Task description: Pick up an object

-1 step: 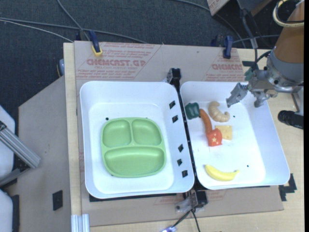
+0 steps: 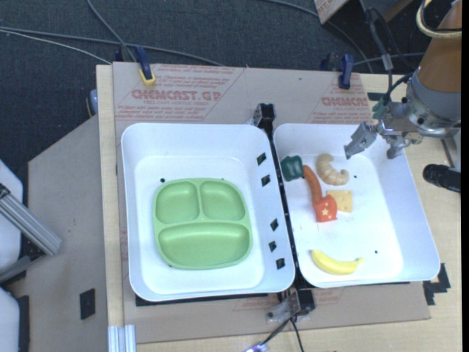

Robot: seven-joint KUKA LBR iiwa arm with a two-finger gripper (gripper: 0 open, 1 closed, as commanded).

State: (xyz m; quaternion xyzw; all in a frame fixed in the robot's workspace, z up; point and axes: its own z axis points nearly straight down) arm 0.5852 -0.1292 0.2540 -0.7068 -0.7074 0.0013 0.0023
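Below me the bench (image 2: 183, 86) carries two white bins side by side. Left bin (image 2: 135, 196) holds a green divided tray (image 2: 203, 223), lying flat near its middle. Right bin (image 2: 396, 218) holds the small things: a yellow banana (image 2: 335, 263) near the front wall, an orange carrot (image 2: 313, 182) lying lengthwise, a green pepper (image 2: 292, 168) touching the carrot's far end, a curled shrimp-like piece (image 2: 333, 169) just beside the carrot, a red strawberry-like piece (image 2: 326, 209) at the carrot's near end, and a pale yellow cheese-like block (image 2: 343, 200) touching it. My claw (image 2: 377, 144) hangs over the right bin's far right part, fingers spread apart, grasping nothing, well apart from the banana.
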